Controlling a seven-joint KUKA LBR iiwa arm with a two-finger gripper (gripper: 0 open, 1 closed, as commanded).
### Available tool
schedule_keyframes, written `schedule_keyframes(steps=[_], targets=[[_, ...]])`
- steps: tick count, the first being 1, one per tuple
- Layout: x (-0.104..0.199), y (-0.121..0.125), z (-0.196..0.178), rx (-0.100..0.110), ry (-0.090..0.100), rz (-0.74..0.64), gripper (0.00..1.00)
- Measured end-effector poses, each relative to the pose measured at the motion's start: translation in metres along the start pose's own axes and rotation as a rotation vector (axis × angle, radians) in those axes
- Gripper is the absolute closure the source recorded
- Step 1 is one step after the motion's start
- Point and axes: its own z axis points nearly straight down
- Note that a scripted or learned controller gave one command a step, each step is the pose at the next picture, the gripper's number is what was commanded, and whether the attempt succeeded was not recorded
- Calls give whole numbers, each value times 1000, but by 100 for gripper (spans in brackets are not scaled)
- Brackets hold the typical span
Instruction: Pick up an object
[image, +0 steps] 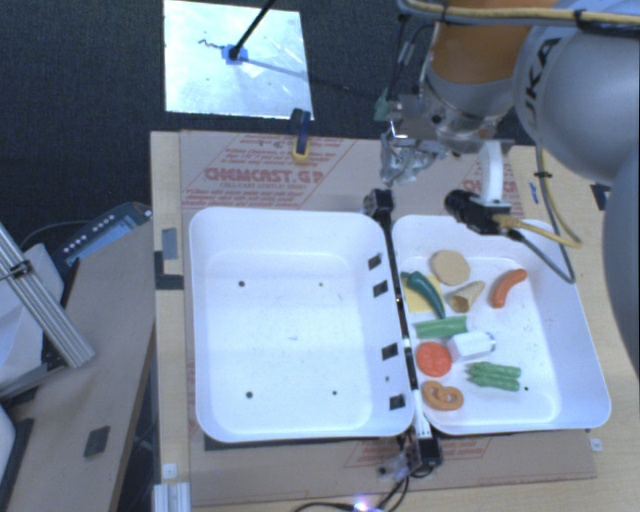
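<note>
Hanging above the far edge of the bench, the gripper (403, 165) sits over the cardboard sheet (260, 172) just beyond the seam where the two white bins meet; whether it is wide or narrow cannot be told, as the metal parts blur together, and nothing is seen held in it. The grey arm (580, 90) with its orange band (480, 45) comes in from the gripper's right.

Below and to the gripper's right lies the right bin (570, 340), which carries all the toy food. Nearest the gripper is a round tan biscuit (450, 267), with a green pepper (424, 292) resting on a yellow piece (417, 299) beside it. A tan cone (466, 295) and a red sausage (507, 286) lie a little further on. Beyond those come a flat green piece (440, 327), a red tomato slice (433, 359), a white block (471, 346), green beans (495, 375) and, farthest from the gripper, an orange ring-shaped piece (442, 397).

The left bin (290, 320) lies below and to the gripper's left.
</note>
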Motion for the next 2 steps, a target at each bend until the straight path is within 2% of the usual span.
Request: schedule_keyframes(steps=[1, 2], targets=[[-33, 15, 54, 20, -5, 9, 100], [-19, 11, 156, 28, -3, 4, 100]])
